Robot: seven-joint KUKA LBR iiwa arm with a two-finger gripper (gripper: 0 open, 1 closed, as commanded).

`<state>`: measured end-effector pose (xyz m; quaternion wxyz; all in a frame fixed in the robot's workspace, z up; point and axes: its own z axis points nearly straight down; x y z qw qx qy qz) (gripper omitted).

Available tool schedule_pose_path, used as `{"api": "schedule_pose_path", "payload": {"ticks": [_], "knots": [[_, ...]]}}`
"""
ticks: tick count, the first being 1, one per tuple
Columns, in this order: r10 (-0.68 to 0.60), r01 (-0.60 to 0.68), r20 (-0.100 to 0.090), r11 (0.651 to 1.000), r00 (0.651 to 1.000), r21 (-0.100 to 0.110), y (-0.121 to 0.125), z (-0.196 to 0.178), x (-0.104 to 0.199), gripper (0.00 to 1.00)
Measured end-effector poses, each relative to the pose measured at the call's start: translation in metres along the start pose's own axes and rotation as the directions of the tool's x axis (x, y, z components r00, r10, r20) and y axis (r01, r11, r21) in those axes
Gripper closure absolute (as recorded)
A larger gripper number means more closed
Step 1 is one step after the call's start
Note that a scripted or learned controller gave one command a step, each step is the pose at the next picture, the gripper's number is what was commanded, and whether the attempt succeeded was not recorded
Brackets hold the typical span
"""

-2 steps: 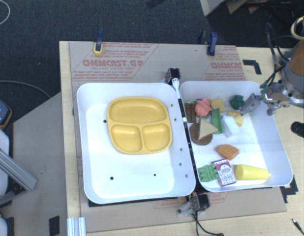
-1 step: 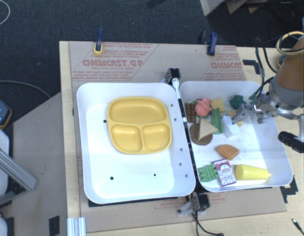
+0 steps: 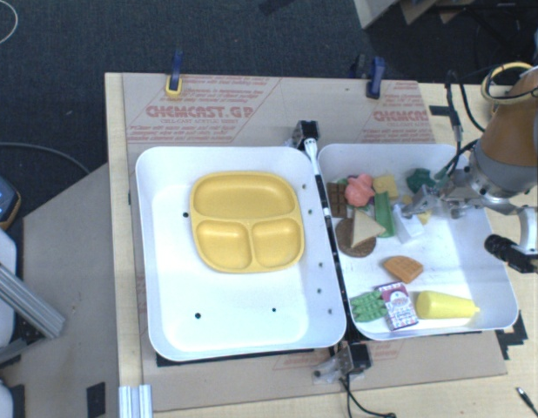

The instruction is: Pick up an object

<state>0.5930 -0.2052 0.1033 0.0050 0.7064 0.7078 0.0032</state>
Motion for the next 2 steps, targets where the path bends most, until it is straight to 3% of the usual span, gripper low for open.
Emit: {"api": "schedule_pose_path", "payload": {"ticks": [1, 2], "knots": [[0.001, -0.001, -0.001, 1.0, 1.0, -0.008, 0.003, -0.011, 0.001, 1.0], [0.001, -0.001, 0.0, 1.0, 1.0, 0.005, 0.001, -0.057, 0.007, 1.0]]}}
